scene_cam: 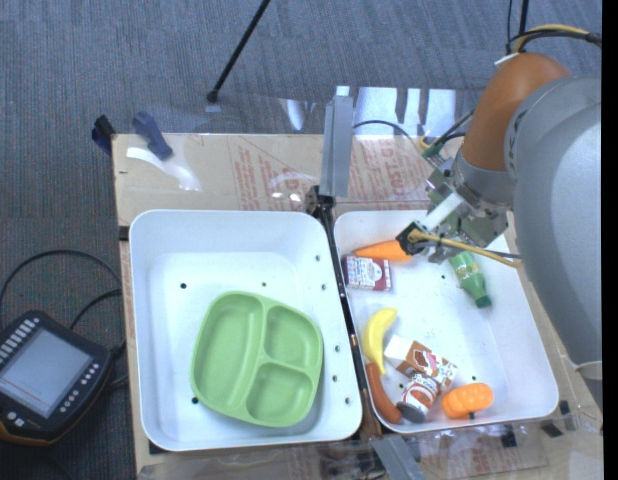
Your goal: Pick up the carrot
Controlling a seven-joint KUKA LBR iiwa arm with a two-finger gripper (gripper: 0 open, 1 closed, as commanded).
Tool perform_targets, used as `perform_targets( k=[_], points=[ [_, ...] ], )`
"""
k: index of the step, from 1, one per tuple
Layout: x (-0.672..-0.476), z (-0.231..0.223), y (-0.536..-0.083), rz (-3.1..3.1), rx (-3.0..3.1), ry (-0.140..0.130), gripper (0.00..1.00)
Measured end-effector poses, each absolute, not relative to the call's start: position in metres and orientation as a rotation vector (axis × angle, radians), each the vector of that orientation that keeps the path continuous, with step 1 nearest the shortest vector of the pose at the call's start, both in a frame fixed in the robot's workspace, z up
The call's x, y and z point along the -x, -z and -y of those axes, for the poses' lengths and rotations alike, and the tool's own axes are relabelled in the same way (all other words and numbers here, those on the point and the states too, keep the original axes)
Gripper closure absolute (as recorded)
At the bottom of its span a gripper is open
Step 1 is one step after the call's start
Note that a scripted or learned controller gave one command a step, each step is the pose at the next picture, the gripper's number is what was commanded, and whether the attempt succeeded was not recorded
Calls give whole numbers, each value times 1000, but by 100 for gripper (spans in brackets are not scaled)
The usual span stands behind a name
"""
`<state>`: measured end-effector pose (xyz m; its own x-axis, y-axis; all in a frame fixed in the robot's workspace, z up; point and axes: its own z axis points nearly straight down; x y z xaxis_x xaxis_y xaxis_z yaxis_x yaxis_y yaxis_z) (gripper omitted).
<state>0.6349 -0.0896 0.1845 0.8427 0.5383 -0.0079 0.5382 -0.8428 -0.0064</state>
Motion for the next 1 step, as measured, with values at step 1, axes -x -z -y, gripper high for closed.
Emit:
perform_targets(
  k=[1],
  points=[
    [-629,103,-212,319,3123,-15,100]
  ],
)
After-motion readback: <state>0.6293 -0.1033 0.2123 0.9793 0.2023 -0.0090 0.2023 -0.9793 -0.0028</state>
